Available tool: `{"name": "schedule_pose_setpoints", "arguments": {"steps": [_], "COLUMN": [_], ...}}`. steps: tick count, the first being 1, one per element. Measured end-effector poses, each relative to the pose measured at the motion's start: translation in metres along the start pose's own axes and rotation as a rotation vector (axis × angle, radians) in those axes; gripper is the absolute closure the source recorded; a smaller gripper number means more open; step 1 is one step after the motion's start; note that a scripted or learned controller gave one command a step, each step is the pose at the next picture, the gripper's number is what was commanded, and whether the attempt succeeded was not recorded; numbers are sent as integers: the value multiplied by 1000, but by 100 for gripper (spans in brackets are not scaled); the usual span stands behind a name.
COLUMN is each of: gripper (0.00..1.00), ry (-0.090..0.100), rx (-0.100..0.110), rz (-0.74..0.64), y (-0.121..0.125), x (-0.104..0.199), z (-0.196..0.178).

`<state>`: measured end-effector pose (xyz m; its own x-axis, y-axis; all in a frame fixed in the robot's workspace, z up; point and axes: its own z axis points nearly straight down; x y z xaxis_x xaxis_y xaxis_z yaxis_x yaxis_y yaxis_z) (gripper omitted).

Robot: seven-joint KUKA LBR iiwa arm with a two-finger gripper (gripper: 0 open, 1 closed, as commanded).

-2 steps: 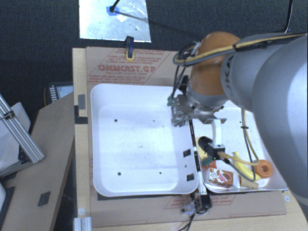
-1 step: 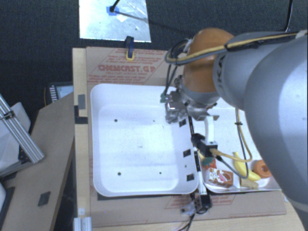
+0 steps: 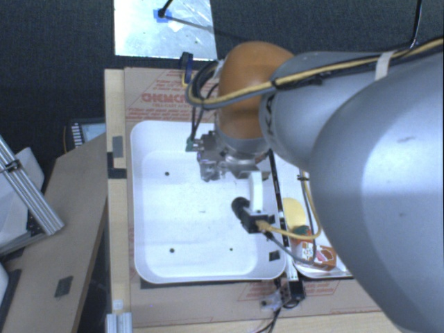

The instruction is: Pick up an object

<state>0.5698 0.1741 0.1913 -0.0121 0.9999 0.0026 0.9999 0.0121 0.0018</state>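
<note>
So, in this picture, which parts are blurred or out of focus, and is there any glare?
In the camera view, the grey arm sits close to the lens and looks soft and blurred along its edges. The left white bin is evenly lit and fairly sharp, with only faint shadow under the wrist. The silvery sheet at the top reflects light in bright patches. The objects under the arm are too dim to identify.

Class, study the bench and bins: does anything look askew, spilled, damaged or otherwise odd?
Nothing stands out. The left bin sits flat and unbroken, with nothing spilled around it. The end effector hangs over it. Colourful objects lie beside the arm, partly hidden.
</note>
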Motion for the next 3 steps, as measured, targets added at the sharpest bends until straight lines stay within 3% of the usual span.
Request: {"name": "schedule_pose_setpoints", "arguments": {"steps": [1, 2, 3], "gripper": [100, 100, 100], "ry": [-4, -4, 2], "rx": [0, -1, -7], "rz": [12, 15, 5], "y": [51, 65, 16], "x": [-21, -68, -39], "z": [112, 106, -17]}}
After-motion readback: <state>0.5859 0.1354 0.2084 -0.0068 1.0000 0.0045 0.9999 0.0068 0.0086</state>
